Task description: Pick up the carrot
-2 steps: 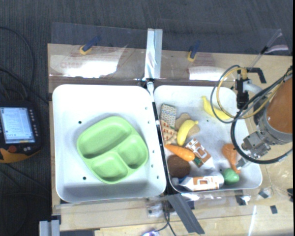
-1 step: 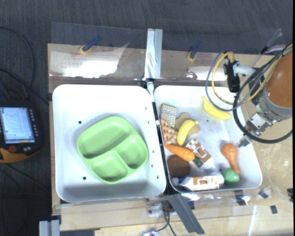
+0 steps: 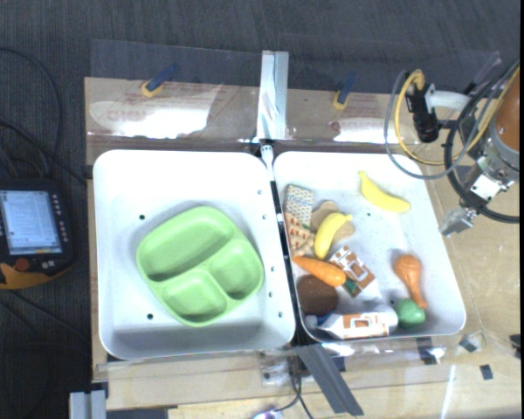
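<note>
Approach step, nothing grasped yet: the carrot (image 3: 319,271) lies in the right bin (image 3: 437,234), touching the yellow banana (image 3: 332,231) and brown item (image 3: 317,296). Your end effector (image 3: 458,223) sits approx. over the bin's right rim; can't tell its state. Next you'd need to go left and down.

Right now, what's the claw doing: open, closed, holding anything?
Claw: cannot be told; it sits outside the right bin's edge, too small to read. Nothing visible in it; the carrot lies in that bin.
</note>
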Robot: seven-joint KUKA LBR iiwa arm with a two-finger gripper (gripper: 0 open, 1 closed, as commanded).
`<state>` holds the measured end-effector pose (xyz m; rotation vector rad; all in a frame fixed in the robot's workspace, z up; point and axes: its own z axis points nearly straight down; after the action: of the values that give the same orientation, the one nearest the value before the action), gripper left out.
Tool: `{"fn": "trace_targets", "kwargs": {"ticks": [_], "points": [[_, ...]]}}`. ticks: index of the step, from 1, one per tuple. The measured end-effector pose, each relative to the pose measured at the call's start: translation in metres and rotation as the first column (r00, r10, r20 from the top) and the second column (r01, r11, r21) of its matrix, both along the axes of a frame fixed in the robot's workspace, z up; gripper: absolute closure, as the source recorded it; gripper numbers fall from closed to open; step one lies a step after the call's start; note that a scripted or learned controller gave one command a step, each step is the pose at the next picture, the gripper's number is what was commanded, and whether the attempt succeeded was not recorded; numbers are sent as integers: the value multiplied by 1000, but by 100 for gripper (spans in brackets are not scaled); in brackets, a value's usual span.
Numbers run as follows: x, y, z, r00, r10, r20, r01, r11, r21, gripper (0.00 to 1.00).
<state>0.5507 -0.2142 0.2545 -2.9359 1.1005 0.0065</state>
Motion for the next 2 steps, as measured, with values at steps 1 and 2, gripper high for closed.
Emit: {"fn": "trace_targets", "kwargs": {"ticks": [1, 2], "points": [[-19, 0, -2, 900, 435, 2, -435, 900, 1, 100], [-23, -8, 72, 870, 493, 8, -493, 870, -2, 100]]}}
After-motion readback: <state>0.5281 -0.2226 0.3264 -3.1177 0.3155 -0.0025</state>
